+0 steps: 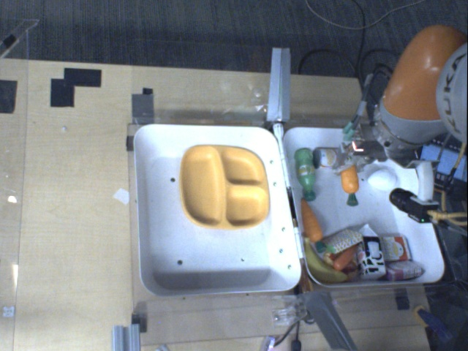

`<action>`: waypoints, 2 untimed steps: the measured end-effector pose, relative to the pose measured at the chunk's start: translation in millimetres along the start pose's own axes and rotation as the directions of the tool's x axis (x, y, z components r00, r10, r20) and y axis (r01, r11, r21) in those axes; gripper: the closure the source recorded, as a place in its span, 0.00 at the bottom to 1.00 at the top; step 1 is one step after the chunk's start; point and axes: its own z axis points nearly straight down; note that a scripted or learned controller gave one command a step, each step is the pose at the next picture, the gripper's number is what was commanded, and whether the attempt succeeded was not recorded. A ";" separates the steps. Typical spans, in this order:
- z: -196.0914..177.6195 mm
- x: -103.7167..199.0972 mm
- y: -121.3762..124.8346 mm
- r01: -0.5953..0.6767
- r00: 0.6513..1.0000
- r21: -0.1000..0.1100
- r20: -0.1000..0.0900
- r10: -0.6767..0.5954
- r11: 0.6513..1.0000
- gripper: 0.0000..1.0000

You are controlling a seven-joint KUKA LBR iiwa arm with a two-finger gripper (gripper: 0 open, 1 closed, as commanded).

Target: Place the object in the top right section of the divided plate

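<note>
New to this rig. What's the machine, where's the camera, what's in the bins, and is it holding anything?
One camera, fixed above the bench, looks down at a slant on two shallow white bins side by side. The grey and orange shape at the right is a robot arm reaching in; its gripper hangs over the right bin.

The left bin holds a yellow divided plate with three sections: one long one on the left, two smaller ones stacked on the right. The top right one is the target.

The right bin has toy food: a green bottle, a small carrot just below the gripper, a bigger carrot, a banana and some small boxes piled at the near edge.

Whether the gripper actually grips the small carrot is not clear from this angle.
</note>
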 end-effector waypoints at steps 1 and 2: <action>14.8 18.8 -4.7 0.245 0.970 -0.001 -0.001 -0.245 0.970 1.00; 38.8 120.0 3.4 0.335 0.942 0.001 -0.002 -0.335 0.942 1.00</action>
